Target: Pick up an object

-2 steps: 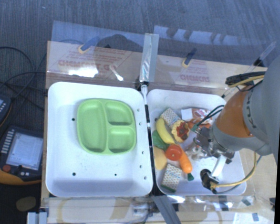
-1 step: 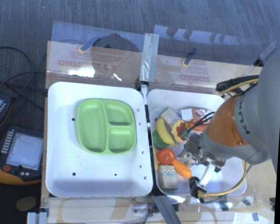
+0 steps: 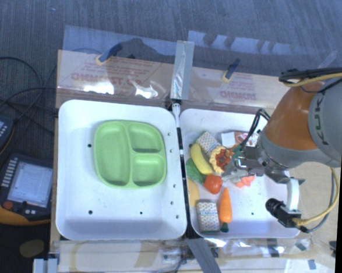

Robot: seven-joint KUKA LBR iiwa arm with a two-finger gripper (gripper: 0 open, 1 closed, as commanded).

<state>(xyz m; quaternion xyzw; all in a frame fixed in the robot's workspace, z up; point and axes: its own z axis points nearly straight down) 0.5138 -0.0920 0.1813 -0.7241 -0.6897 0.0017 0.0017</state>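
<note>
Gripper [image 3: 237, 163] low in right bin [image 3: 253, 217], centre-right of frame, over toy food pile [image 3: 213, 165]. Grip state impossible to tell. Nothing visibly lifted; pick not yet done. Green tray [image 3: 130, 153] in left bin.

so colours: both bins [image 3: 66, 213] are white, the divided plate [image 3: 132, 153] is lime green, banana [image 3: 200, 159] yellow, tomato [image 3: 213, 184] red, carrot [image 3: 225, 207] orange with a green tip, arm [image 3: 312, 122] grey with an orange band, carpet [image 3: 168, 10] dark blue-grey ribbed
</note>
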